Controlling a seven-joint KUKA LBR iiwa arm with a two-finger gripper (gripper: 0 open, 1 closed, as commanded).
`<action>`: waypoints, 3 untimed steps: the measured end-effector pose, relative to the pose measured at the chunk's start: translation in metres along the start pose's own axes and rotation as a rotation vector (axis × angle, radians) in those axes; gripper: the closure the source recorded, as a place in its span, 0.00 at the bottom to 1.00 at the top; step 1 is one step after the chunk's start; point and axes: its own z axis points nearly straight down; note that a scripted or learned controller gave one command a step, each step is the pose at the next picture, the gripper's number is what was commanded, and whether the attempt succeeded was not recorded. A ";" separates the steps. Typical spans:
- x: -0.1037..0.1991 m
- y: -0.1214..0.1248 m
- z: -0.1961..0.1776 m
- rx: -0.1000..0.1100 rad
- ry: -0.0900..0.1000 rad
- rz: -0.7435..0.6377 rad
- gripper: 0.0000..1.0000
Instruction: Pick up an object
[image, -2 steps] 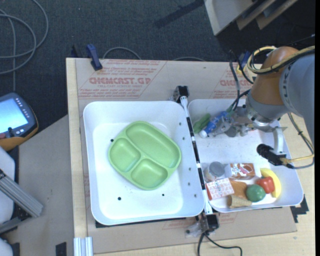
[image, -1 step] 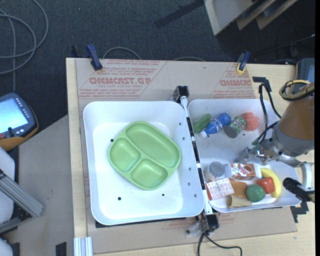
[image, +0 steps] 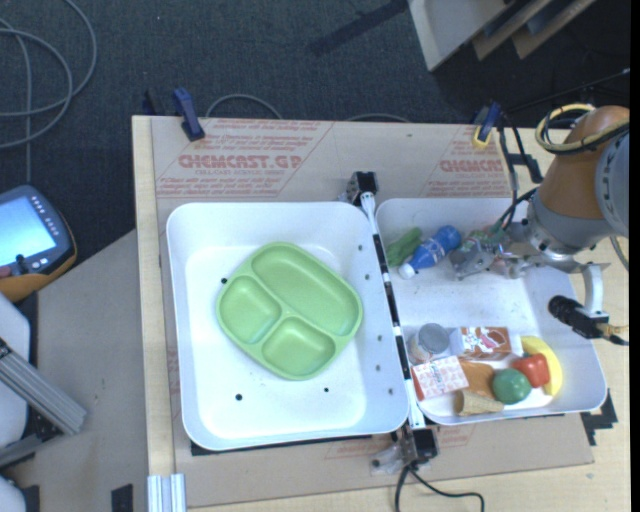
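Note:
My gripper (image: 472, 260) hangs low over the far part of the right bin (image: 520, 290), reaching in from the right under the grey and orange arm (image: 585, 190). It is just right of a blue and white bottle (image: 430, 250), close to it; I cannot tell whether they touch. A green object (image: 404, 245) lies left of the bottle against the bin's left wall. Along the near side lie a grey can (image: 433, 340), a red and white packet (image: 438, 378), an orange packet (image: 486, 343), a banana (image: 548, 358), a red fruit (image: 532, 370), a green fruit (image: 510, 386) and a brown piece (image: 478, 400).
The left bin (image: 200, 400) holds a green divided plate (image: 290, 310). A black part (image: 575, 315) juts over the right bin's right edge. The bin's middle floor (image: 500, 300) is bare white. Blue clamps (image: 187, 110) grip the bench's far edge.

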 end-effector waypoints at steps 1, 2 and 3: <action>0.039 0.027 0.004 0.025 0.004 0.000 0.00; -0.037 0.027 0.001 0.009 0.017 0.006 0.00; -0.026 0.054 0.004 0.025 0.008 0.004 0.00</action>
